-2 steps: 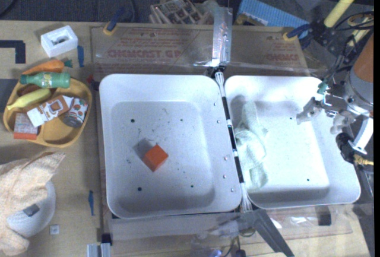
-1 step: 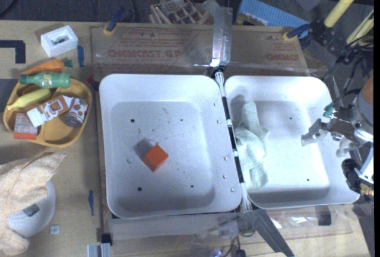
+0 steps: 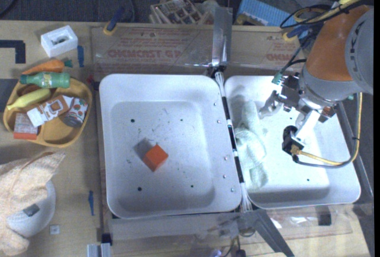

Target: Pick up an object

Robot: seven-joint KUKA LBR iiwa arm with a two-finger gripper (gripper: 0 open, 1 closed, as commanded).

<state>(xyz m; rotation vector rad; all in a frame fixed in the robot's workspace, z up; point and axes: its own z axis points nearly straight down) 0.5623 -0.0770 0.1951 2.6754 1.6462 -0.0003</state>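
We hang our gripper (image 3: pixel 289 112), its fingers parted and holding nothing, over the right bin (image 3: pixel 332 190), with the orange block (image 3: pixel 157 157) well off leftward in the left bin (image 3: pixel 119 107).

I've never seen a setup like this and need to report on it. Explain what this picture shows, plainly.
One camera looks down at a slant on a bench with two shallow white bins. The grey machine with the orange band is a robot arm reaching in from the right; its claw hangs above the right bin. I see nothing held in it. A pale crumpled cloth lies along that bin's left side. The left bin holds an orange block. Off to the left, a yellow bowl holds toy food items.
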